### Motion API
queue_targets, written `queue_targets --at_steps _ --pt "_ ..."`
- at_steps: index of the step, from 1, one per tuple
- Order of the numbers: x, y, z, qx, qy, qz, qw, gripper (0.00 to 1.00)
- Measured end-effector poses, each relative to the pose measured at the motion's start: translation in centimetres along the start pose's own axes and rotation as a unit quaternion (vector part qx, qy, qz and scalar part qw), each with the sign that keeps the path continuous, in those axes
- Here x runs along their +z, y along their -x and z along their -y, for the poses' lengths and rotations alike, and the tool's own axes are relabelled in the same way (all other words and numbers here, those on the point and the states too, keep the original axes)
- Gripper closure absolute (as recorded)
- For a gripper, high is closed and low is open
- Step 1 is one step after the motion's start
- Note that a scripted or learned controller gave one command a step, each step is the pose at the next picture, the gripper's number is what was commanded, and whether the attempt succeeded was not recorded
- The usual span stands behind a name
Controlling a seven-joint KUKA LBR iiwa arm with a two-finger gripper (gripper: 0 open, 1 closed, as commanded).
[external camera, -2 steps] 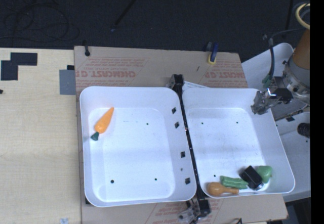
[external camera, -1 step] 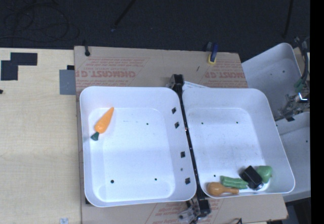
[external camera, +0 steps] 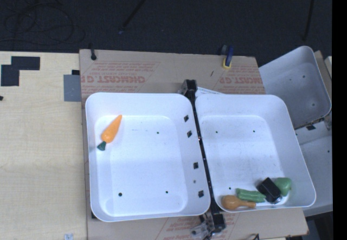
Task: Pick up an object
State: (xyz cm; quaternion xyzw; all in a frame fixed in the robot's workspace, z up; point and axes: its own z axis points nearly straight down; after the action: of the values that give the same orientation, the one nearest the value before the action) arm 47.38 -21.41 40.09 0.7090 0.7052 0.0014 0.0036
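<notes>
An orange toy carrot (external camera: 110,130) with a dark green stub lies in the left bin (external camera: 138,212), near its far left corner. At the near right corner of the right bin (external camera: 246,102) several small things lie bunched together: a green vegetable-shaped toy (external camera: 250,195), a black block (external camera: 269,189), a lighter green rounded piece (external camera: 283,184) and an orange-brown pear-shaped toy (external camera: 236,202). The black block rests against the two green pieces.
Both bins sit on a brown cardboard sheet (external camera: 162,71) over a light wooden bench (external camera: 38,147). A black clip strip (external camera: 196,147) joins the bins down the middle. A grey metal panel (external camera: 301,84) stands at the right. A blue and yellow clamp (external camera: 227,56) grips the cardboard's far edge.
</notes>
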Motion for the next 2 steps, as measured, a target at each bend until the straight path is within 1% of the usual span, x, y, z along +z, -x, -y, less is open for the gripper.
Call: queue_targets --at_steps 1,2 --pt "16.8 -1.2 0.1 -0.003 -0.012 -0.005 0.9999 1.00" --pt "27.6 -0.3 -9.1 -0.004 -0.005 -0.002 1.0000 1.00"
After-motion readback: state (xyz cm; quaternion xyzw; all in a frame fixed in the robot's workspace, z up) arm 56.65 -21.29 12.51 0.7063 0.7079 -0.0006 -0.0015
